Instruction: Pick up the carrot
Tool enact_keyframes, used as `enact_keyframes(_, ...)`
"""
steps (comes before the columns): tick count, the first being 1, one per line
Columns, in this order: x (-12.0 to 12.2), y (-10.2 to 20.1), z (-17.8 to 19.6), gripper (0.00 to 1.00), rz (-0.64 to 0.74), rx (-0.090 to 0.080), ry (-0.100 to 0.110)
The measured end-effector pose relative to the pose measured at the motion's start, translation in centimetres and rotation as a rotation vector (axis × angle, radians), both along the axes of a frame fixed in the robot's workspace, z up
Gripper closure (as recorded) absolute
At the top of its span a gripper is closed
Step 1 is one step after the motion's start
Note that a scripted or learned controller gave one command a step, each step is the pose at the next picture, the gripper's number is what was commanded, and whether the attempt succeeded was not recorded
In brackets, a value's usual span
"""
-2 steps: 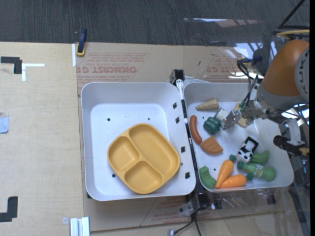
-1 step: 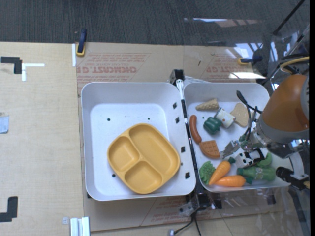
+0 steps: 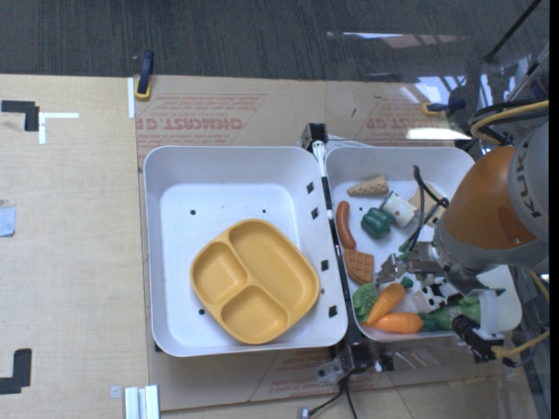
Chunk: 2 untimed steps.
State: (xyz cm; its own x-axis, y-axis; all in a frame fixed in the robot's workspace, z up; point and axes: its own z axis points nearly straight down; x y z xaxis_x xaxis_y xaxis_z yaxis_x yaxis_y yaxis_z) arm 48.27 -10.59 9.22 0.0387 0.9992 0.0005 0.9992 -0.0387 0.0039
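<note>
The carrot (image 3: 387,303) is orange and lies slanted in the front left corner of the right bin (image 3: 342,160), with green leaves (image 3: 364,300) at its left end. A second orange carrot-like piece (image 3: 400,323) lies flat just in front of it. My gripper (image 3: 395,271) hangs low in the right bin, just behind and above the slanted carrot, with the grey wrist and orange band (image 3: 487,206) rising to the right. Nothing is visibly held.
Also in the right bin are a red sausage (image 3: 344,223), a waffle (image 3: 359,266), a green pepper (image 3: 377,223), a beige cone (image 3: 369,186), a white block (image 3: 400,208) and green vegetables (image 3: 460,312). The left bin (image 3: 166,234) holds a yellow divided plate (image 3: 253,279).
</note>
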Motion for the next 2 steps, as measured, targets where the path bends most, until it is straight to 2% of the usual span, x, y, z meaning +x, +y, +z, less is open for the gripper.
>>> enact_keyframes(1,0.16,-0.18,0.85,1.00,-0.006,-0.002,-0.002)
enact_keyframes(2,0.16,-0.17,0.84,0.00,-0.005,-0.002,-0.002)
